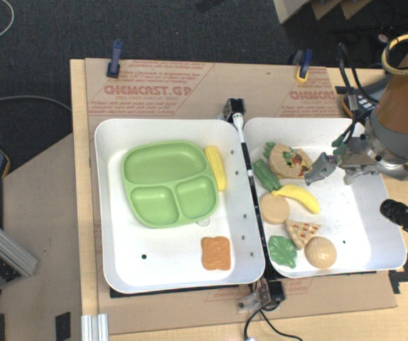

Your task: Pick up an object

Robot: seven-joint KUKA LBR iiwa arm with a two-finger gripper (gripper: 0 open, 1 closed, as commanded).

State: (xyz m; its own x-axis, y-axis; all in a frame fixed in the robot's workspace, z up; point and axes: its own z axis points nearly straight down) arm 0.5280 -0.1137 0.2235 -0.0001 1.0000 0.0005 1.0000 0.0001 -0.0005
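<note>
My gripper (319,170) hangs over the right bin (374,226), just right of a round toy sandwich (289,160) and above the yellow banana (298,197). Nothing shows in its grasp. Around it lie a green pickle (266,175), a tan round cookie (274,209), a pizza slice (303,231), a green leaf (283,250) and a bread roll (320,252). The arm's grey wrist with its orange band (403,98) comes in from the right.
The left bin (111,212) holds a green divided plate (168,183), a corn cob (216,167) against the plate's right side, and an orange waffle piece (216,253) near the front. A black divider rail (248,183) runs between the bins.
</note>
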